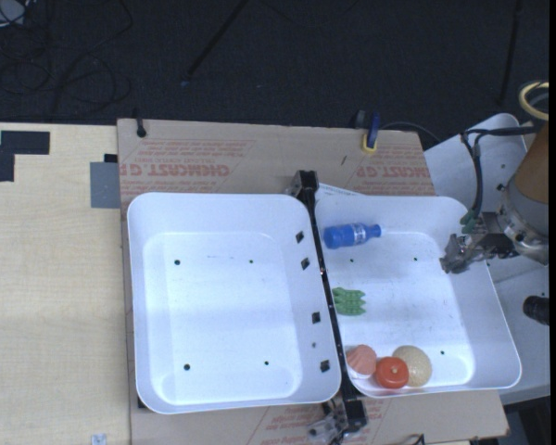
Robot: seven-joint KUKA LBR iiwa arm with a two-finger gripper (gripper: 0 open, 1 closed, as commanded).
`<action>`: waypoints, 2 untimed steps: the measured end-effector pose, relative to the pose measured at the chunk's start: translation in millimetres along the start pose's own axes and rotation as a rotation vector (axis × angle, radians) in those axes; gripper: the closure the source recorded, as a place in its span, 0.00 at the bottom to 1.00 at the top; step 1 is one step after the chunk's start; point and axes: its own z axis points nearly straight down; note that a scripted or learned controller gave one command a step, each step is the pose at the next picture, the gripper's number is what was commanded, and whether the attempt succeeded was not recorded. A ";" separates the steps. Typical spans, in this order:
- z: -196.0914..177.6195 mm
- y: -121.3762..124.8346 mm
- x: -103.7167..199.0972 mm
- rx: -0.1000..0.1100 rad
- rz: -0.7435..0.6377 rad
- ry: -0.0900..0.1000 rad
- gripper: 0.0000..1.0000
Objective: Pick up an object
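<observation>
Down at the near edge of the right bin (500,341), closest to where I stand, three small round things sit bunched in the corner, maybe because the floor dips there and they rolled together. Going big to small: the desk (46,295) is pale wood and carries a brown cardboard sheet (259,156) under both bins, likely to keep them from sliding. Next comes the left bin (148,341), a wide white tray beside its twin, the two touching along a dark strip with clips. Then the grey arm (528,221) leans in from the right so it can reach over the right bin's far wall. Its pincer (454,256) hangs just at that right rim, high above the floor of the bin, and it grips nothing; whether it is open or closed I cannot tell, it is too small and dark. Any of the toys could be the thing to pick up. A blue bottle (350,235) lies on its side near the divider at the back. Below it is a little green bumpy piece (348,301). In the front corner sit a tan ball (415,364), a pink round piece (360,360) and a red cap (392,373), all touching. None is near the pincer, so I think the reach has not begun.
</observation>
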 end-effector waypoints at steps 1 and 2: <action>-32.6 -13.0 0.0 -0.003 0.003 -0.001 1.00; -37.7 8.9 12.0 -0.002 -0.002 0.000 1.00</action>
